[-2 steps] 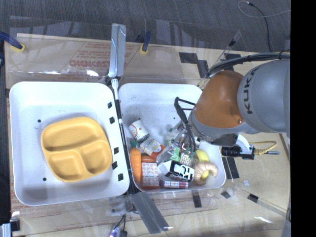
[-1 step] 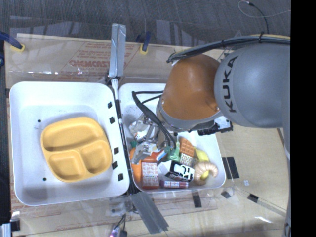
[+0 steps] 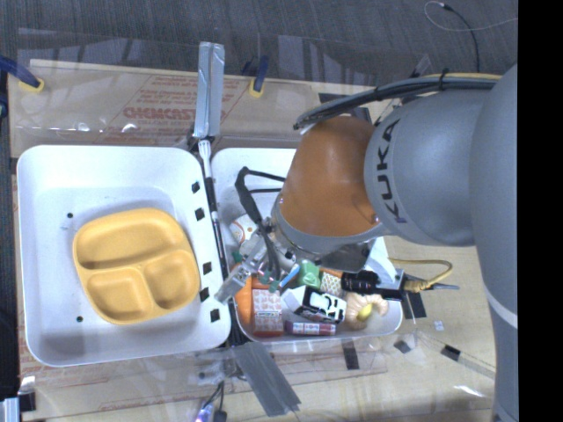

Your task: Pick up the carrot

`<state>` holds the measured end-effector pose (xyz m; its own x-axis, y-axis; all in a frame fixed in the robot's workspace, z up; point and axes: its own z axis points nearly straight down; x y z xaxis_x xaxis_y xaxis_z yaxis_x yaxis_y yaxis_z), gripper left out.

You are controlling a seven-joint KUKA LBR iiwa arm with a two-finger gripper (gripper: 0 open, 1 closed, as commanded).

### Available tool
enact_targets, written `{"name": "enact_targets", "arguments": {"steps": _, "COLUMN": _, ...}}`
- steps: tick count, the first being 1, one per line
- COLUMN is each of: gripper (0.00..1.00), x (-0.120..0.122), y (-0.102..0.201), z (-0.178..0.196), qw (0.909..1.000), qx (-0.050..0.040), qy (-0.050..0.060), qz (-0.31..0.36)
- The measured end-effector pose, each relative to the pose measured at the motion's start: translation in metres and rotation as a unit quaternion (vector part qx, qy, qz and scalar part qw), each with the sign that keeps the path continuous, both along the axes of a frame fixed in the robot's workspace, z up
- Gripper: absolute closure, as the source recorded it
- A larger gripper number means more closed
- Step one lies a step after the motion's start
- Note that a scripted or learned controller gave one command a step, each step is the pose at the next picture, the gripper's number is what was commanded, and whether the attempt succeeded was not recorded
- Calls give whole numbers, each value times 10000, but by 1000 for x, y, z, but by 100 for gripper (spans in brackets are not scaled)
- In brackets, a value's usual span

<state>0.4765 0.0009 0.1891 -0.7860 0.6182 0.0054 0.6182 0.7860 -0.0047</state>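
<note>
the pincer (image 3: 249,269) hangs low among clutter in the right bin (image 3: 387,323), touching or just above the orange carrot (image 3: 244,283); its grip cannot be told, so the pickup looks unfinished.

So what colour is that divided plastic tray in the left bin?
The three-compartment plastic tray is yellow, seen in the camera view.

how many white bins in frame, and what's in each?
2. Left bin holds a yellow divided tray. Right bin, beside it, holds a clutter of small items under the arm, which hides much of it, so more may sit beneath.
</note>
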Motion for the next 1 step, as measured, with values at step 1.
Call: {"name": "enact_targets", "arguments": {"steps": 1, "gripper": 0, "x": 0, "y": -43, "z": 0, "qw": 9509, "qx": -18, "qy": -18, "qz": -3096}}
